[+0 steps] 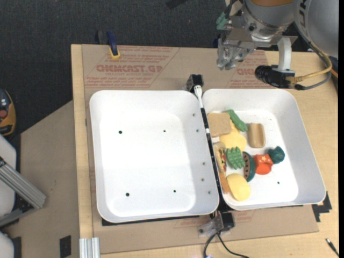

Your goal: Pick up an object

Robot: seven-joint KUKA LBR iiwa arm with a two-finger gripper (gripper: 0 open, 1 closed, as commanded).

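Camera view: two white bins sit side by side on a brown board. The left bin point(145, 155) shows four small dark dots on its floor. The right bin point(293, 117) holds a cluster of toy foods near its left wall: one tan bread slice point(219, 123), one green pod point(237, 120), one brown roll point(256, 135), one yellow piece point(233, 141), one green ridged piece point(234, 157), one red tomato point(263, 164), one dark teal piece point(276, 155) and one yellow lemon point(238, 187). The gripper point(230, 58) hangs above the board behind the right bin, well apart from the foods; whether it is apart or together, I cannot tell.
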